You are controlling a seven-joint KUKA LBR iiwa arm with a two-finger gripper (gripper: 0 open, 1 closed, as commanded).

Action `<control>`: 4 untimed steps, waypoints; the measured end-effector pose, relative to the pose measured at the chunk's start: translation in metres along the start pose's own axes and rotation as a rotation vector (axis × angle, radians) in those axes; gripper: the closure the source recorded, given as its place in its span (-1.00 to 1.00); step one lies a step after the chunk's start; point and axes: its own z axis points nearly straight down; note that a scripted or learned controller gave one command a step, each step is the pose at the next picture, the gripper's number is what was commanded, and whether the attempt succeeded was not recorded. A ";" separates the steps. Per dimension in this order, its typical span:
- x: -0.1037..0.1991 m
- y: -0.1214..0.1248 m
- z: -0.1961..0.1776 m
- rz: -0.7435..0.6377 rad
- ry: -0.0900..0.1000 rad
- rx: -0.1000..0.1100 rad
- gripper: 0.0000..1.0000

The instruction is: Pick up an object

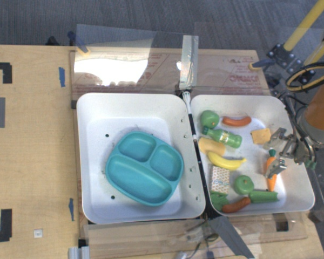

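Two fingers of pincer (pixel 276 152) spread apart over right bin (pixel 305 198), carrot (pixel 270 169) just beside, nothing gripped.

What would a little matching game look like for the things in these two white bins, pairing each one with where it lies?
Things:
1. teal divided plate
2. banana
3. cheese wedge
4. gripper

Places:
A. right bin, near its middle
B. left bin
C. right bin, over the carrot near the right wall
D. right bin, upper right part, just below the red sausage

Pairs: 1-B, 2-A, 3-D, 4-C
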 end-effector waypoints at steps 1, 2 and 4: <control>0.004 0.000 0.013 -0.001 0.013 -0.001 -1.00; 0.000 0.001 -0.001 -0.002 0.000 0.000 1.00; 0.018 0.010 0.012 0.097 0.011 -0.001 -1.00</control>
